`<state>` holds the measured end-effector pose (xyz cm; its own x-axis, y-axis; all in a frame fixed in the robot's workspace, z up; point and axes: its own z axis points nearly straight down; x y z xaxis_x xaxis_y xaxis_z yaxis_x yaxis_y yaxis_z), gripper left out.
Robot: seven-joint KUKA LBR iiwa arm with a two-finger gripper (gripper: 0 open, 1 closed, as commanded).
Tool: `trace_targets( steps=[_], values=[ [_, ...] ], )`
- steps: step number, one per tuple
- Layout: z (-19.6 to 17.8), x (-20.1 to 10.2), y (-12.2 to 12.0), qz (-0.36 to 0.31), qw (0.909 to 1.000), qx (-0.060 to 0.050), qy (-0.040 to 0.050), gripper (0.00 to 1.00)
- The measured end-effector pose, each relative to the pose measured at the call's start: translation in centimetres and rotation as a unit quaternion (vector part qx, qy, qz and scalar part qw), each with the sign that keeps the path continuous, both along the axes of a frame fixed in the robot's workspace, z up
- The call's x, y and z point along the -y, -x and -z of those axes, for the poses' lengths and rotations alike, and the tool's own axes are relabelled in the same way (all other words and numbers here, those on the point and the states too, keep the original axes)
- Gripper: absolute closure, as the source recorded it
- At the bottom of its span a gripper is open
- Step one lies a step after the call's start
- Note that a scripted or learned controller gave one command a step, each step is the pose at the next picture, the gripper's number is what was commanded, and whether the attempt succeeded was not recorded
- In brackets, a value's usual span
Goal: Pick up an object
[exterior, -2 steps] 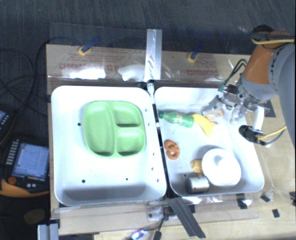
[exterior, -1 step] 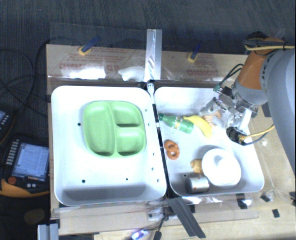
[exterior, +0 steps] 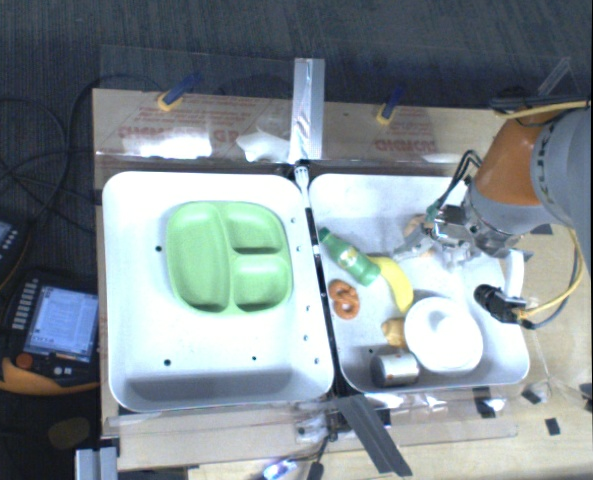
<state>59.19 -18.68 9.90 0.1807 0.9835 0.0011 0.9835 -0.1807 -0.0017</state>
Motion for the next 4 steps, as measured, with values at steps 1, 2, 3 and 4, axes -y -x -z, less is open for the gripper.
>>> trace_targets(
  steps=[1, 2, 3, 4],
  values=[
    [0.8, -8.3, 3.3, -0.124, 0.9922, 0.007, 0.0036, 0.0],
    [0.4, -8.9, 8.3, -0.226, 0.9742, 0.0, -0.0007, 0.0],
    [-8.4, -12.8, 3.4, -0.38, 0.9251, 0.001, -0.0002, 0.0],
    [-5.8, -5.4, 9.0, -0.45, 0.893, 0.001, 0.0002, 0.0]
  ],
)
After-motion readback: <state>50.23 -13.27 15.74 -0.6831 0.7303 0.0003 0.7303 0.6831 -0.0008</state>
